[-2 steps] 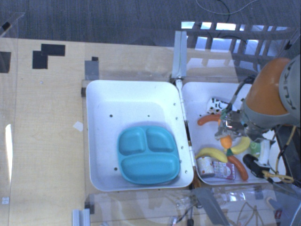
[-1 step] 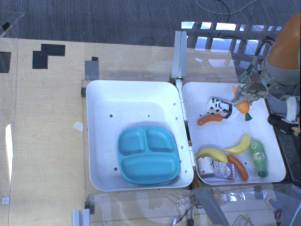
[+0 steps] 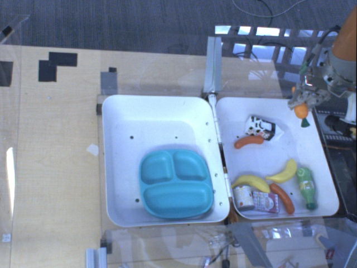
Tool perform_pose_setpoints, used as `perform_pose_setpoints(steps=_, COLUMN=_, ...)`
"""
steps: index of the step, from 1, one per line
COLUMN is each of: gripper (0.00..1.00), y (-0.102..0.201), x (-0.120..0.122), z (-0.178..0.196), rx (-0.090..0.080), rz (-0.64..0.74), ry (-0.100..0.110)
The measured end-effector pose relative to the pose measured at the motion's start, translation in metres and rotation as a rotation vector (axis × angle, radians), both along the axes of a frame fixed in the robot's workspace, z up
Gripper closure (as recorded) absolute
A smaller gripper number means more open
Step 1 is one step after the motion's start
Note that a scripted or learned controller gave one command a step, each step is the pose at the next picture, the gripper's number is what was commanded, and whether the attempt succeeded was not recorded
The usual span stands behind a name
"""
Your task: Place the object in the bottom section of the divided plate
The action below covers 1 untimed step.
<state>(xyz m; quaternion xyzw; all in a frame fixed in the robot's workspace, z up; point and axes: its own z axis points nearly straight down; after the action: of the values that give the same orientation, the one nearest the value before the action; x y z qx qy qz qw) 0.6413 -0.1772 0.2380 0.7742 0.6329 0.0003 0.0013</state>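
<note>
The blue divided plate sits in the left bin, its wide bottom section bare. At the right bin's far right corner the gripper hangs above the rim with a small orange carrot-like object pinched between its closed fingers — so this looks like the carry step. The next move calls for a long leftward traverse, then a descent over that bottom section before release.

1. The surface looks like pale, matt wood.
2. Both bins look like smooth white plastic.
3. The divided plate is smooth blue plastic, faintly glossy.
4. The green bottle looks like shiny plastic.
</note>
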Motion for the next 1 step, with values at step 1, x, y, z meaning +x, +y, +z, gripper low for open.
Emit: perform_pose_setpoints(steps=1, gripper=1.0, y=0.0027, x=0.0285, z=-0.0959, rx=0.001, rz=0.028, ry=0.003)
